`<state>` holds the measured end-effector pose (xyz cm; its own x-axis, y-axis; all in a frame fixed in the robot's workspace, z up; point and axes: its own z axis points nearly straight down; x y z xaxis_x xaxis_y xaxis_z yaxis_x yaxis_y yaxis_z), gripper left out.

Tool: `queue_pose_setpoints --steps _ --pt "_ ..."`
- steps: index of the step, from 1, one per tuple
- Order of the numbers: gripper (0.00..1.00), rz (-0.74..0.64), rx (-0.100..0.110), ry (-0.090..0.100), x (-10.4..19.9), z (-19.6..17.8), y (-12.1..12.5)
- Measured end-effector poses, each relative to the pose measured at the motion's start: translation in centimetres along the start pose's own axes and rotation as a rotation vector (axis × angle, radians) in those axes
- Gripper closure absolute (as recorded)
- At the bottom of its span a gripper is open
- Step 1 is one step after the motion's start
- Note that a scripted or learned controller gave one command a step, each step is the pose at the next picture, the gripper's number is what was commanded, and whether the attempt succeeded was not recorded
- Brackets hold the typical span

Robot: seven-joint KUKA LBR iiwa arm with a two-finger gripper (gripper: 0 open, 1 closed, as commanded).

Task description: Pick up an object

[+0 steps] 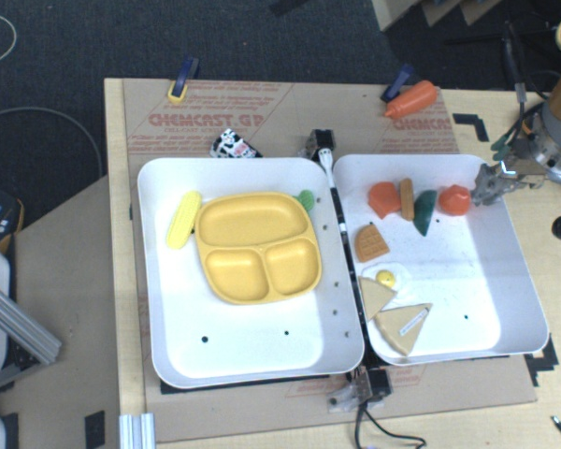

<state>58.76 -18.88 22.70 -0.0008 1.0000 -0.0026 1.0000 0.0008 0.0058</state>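
The right bin (505,279) holds several small toy foods. Along its far side lie an orange-red piece (383,198), a tan stick (407,198), a dark green piece (424,210) and a red piece (454,200). A brown slice (371,242), a white and yellow egg piece (384,278) and a tan wedge (402,325) lie nearer the front left. My gripper (487,187) is at the bin's far right corner, just right of the red piece, with nothing seen held in it.
The left bin (168,325) carries a yellow divided plate (258,246), a yellow corn cob (182,219) and a small green piece (306,199). An orange carrot (411,99) and a black-and-white toy (232,144) lie on the board behind the bins.
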Motion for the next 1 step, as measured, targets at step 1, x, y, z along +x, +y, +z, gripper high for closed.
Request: queue_pose_setpoints --steps 1 --pt "1.0 -0.004 0.009 0.006 5.33 -0.66 -2.89"
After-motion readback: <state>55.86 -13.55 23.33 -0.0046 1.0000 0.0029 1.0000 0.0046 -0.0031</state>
